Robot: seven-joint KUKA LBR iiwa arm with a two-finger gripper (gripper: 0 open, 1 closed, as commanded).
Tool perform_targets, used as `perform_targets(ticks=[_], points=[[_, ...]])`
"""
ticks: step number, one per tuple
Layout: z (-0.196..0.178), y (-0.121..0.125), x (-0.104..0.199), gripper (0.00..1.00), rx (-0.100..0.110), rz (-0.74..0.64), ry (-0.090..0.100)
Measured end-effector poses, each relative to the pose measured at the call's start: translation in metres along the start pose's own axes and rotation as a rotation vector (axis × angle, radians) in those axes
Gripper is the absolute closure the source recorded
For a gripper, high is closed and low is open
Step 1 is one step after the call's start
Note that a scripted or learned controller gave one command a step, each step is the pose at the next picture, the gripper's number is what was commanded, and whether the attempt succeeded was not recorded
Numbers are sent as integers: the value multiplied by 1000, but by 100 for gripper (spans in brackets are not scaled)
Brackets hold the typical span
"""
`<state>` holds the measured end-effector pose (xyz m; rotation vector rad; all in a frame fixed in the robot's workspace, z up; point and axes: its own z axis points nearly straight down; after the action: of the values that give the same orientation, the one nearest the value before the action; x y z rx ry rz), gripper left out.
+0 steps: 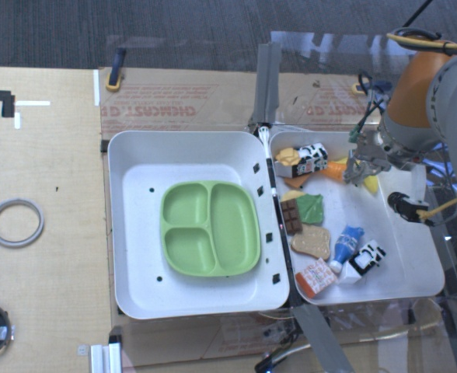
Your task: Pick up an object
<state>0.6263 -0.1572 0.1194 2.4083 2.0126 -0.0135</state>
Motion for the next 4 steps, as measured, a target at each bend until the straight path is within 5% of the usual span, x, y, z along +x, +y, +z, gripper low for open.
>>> perform_targets(ticks=[1, 2, 3, 4], points=[[0, 0, 0, 0, 0, 0, 0], [30, 17, -1, 0, 6, 82, 6], [21, 17, -1, 100, 7, 79, 4], [21, 17, -1, 0, 6, 79, 3]])
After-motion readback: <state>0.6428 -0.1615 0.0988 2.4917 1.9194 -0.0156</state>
